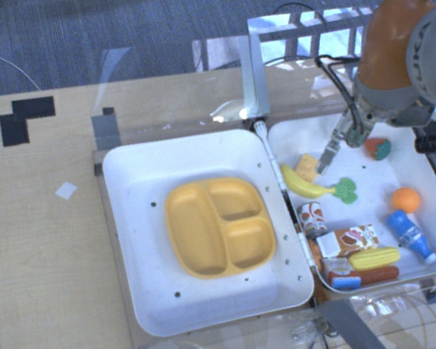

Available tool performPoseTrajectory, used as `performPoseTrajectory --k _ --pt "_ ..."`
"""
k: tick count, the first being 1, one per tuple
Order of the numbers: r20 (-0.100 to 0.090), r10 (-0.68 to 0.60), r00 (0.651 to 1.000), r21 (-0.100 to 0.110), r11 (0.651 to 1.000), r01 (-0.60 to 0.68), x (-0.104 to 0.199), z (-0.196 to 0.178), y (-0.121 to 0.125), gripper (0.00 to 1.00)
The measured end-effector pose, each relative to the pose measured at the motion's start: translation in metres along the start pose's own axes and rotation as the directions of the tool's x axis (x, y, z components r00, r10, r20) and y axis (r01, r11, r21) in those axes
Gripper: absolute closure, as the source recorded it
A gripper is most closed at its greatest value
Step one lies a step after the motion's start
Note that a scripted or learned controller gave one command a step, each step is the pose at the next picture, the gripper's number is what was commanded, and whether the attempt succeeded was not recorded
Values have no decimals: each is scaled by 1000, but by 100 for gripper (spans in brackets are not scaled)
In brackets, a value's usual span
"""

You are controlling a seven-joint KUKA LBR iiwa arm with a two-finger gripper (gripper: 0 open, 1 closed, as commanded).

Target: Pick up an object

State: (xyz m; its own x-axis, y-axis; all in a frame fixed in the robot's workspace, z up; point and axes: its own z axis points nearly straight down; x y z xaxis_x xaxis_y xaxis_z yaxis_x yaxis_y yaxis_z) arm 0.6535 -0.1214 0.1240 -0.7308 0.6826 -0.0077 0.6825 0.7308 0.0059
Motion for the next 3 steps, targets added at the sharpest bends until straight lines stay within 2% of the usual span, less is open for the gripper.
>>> performPoseTrajectory --k 1,2,3 --pt "0 365 931 0 931 -365 7 36 -27 0" --pt "-1 581 814 3 814 -581 3 37 28 0" --pt "0 568 823 -12 823 -568 44 -71 60 0"
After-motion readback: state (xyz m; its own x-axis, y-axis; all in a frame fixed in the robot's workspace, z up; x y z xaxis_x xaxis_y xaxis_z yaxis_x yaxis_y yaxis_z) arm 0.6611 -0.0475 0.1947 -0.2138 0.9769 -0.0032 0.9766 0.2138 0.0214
